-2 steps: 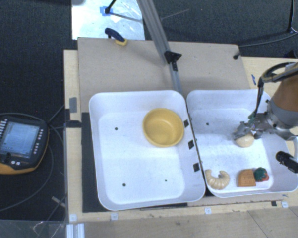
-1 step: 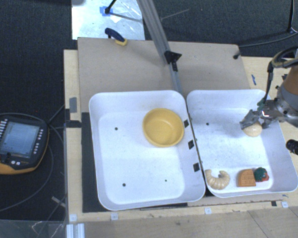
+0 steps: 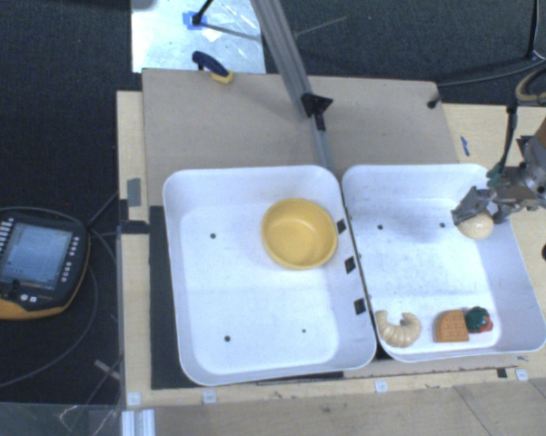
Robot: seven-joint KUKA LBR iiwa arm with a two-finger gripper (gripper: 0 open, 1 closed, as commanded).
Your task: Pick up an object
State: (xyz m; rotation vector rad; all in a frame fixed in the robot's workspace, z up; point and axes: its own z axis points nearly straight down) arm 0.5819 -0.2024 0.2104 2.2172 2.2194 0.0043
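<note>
1. Camera view: the gripper reaches in from the right, over the right bin's far right wall, and whether its claw is open or closed cannot be told.
2. A pale, roundish object lies just under the gripper, touching or nearly touching it, close against that wall; it is too round to show a long axis or heading.
3. Along the near edge of the right bin lie a curled cream piece, arched upward, and an orange block with a red and green piece at its right end.
4. The middle of the right bin is bare white floor.
5. The left bin holds a yellow bowl upright near its far right corner, with open floor around it.
</note>
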